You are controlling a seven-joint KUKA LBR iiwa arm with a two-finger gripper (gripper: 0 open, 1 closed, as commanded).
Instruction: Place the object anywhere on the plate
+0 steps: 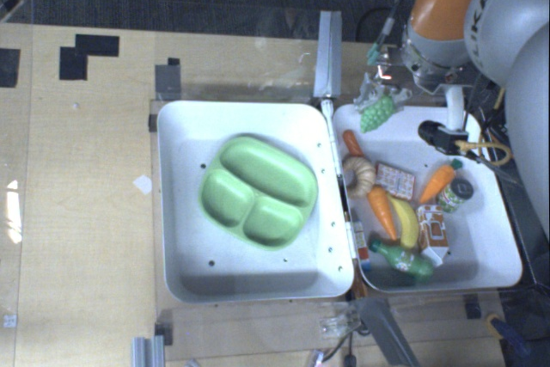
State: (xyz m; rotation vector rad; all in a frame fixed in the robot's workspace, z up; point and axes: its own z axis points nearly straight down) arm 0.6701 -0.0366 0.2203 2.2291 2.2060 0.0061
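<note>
Arm point(507, 21): grey, smooth, orange band, upper right of frame.
Left bin point(172, 185): white, shallow, rounded corners, centre of frame.
Plate point(258, 191): green, glossy, three compartments, in middle of left bin.
Right bin point(498, 262): white, holds heap of toy food: two orange carrots point(382, 212), yellow banana point(406, 223), green bottle point(404, 260), small can point(453, 194).
Claw point(382, 86): at upper left corner of right bin, clenched on green bumpy object point(376, 113), which hangs just below fingers, over bin rim, well apart from plate.
</note>
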